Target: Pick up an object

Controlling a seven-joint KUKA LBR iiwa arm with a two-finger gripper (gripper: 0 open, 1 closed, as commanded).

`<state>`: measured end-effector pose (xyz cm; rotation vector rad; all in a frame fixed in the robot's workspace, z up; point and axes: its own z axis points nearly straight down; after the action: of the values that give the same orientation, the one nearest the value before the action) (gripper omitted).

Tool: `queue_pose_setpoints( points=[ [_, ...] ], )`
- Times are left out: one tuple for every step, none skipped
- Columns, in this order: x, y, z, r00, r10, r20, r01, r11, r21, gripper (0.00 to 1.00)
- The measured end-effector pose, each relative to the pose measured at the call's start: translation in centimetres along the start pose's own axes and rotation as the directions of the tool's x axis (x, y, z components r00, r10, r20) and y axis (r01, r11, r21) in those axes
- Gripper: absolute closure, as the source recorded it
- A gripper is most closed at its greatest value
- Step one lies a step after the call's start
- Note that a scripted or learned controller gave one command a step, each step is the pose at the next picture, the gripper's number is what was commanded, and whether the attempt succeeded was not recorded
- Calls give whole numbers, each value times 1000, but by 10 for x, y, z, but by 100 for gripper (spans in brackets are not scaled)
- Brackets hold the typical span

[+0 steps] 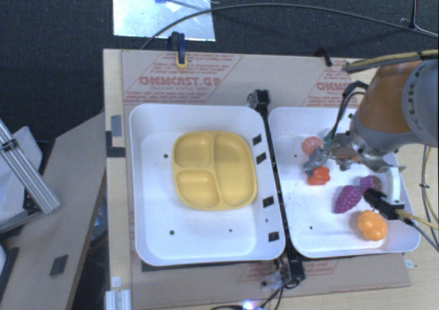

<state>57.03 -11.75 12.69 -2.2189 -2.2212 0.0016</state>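
Hovering low in the right bin (295, 233), gripper (317, 162) just above the red-orange piece (318, 176). Finger state: cannot tell. Next: descend, close squarely, avoid purple grapes (348, 198).

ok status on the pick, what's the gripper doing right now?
Gripper low in the right bin, over the red-orange toy. Grasp unconfirmed. Purple grapes and orange fruit close by.
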Motion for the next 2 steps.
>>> queue_pose_setpoints(
  points=[
    [-1,1,-13,1000,1,1,-1,1000,-5,100],
    [-8,-4,-64,1000,2,2,-2,1000,-7,100]
  ],
)
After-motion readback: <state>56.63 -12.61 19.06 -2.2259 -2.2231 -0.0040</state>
